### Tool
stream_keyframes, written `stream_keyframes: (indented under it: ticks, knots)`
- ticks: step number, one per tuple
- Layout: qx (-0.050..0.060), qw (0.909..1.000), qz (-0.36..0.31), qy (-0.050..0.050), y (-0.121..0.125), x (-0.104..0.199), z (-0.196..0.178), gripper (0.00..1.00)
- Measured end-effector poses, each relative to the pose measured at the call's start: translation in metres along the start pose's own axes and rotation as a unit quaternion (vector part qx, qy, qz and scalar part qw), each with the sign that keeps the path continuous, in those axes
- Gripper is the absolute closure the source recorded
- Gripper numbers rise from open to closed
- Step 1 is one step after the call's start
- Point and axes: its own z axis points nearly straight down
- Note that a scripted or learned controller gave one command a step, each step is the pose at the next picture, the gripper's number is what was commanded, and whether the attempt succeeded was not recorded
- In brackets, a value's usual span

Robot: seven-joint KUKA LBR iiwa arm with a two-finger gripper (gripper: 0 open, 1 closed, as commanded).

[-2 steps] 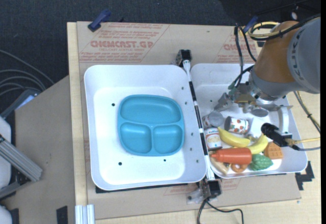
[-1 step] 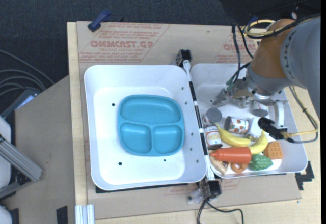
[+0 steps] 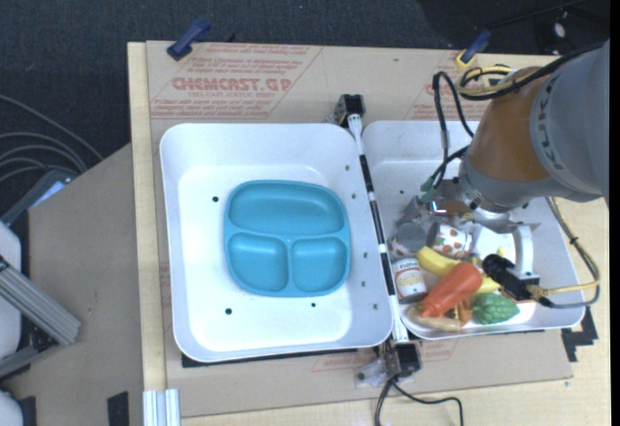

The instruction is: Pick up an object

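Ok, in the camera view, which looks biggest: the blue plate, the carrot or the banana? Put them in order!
Biggest to smallest, as they look from above:
1. Blue plate, by far.
2. Carrot.
3. Banana, though the toys over it hide part of it, so its place after the carrot is unsure.

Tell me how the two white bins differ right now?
The left bin holds a single blue divided plate lying flat in its middle, while the right bin holds a crowded pile of toy food at its near end, including a carrot and a banana. The arm's gripper hangs over the right bin, while nothing reaches over the left one. Both are shallow, white and sit side by side.
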Motion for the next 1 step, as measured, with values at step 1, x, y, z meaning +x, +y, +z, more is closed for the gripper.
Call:
stream_keyframes:
  ticks: [1]
  knots:
    - [-0.001,1.0000,0.000,0.000,-0.0300,-0.0087,-0.0002,0.00]
